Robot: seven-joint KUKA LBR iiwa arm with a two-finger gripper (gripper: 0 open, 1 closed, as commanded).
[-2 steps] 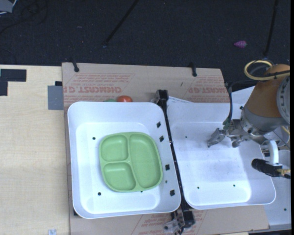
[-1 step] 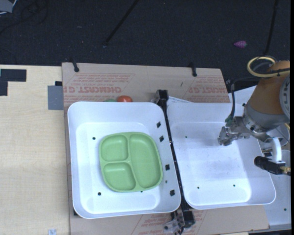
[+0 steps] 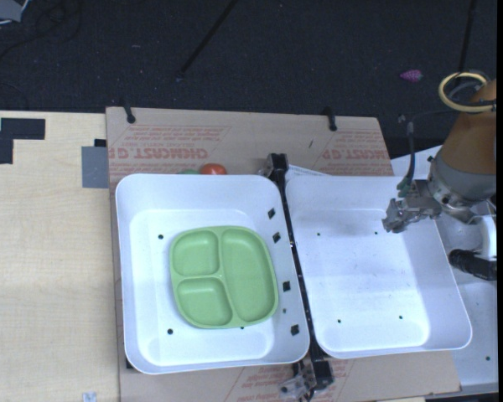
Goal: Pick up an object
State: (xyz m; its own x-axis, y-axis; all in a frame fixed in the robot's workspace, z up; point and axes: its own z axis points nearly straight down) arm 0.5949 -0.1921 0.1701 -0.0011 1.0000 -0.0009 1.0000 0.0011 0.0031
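- I see two white bins side by side on the counter (image 3: 42, 249): the left bin (image 3: 142, 308) and the right bin (image 3: 377, 333).
- A green plate (image 3: 224, 276) with three compartments lies flat in the left bin, about centred on its floor, apart from every wall.
- Just behind the left bin's far rim, a small red thing (image 3: 212, 170) pokes out, with a bit of green beside it; I can't tell what either is.
- The arm (image 3: 469, 153) comes in from the right, its orange band showing above the grey wrist.
- The jaws (image 3: 400, 214) sit over the far right part of the right bin, near its right wall, well apart from the plate.
- I cannot tell how the jaws stand: the tip is a small dark blur from here, and I see nothing I could call held.
- Brown cardboard (image 3: 235, 141) with reversed red print lies under both bins and sticks out behind them.
- A black strip (image 3: 289, 258) runs along the seam between the bins.
- Dark carpet (image 3: 235, 40) with cables lies beyond the counter.
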